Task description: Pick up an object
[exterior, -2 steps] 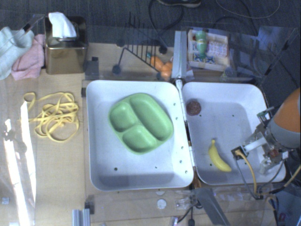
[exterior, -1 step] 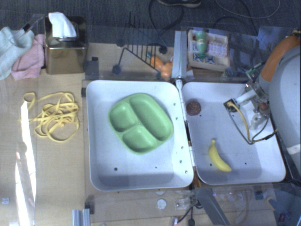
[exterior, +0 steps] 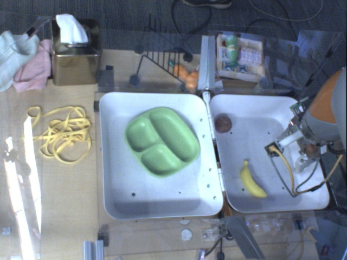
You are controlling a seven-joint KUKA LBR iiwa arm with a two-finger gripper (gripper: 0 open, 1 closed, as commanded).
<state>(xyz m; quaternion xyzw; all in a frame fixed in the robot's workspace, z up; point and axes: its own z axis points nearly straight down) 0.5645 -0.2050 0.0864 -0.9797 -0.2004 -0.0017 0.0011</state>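
Camera view: two white bins sit side by side on the bench. The left bin (exterior: 116,191) holds a green divided plate (exterior: 161,141), lying roughly at its centre. The right bin (exterior: 255,112) holds a banana (exterior: 251,181) near its front edge and a small dark round thing (exterior: 223,124) (perhaps a plum or a ball, too small to tell) close to its back left corner. These two are well apart from each other.

The arm (exterior: 325,110) reaches in from the right, its orange band visible above the wrist. The gripper (exterior: 306,153) hangs over the right side of the right bin, right of the banana and apart from it, with cables looping beneath. Whether the jaws stand apart or together I cannot tell, since the wrist and its fittings hide them at this angle. Nothing shows between them.

As for progress, I judge the pick not yet made: all three candidate things rest on the bin floors, none lifted. The banana is the nearest to the gripper, so it seems the likeliest target (though that is a guess). What is left is the whole of it: lining up over a thing, descending, closing and lifting.
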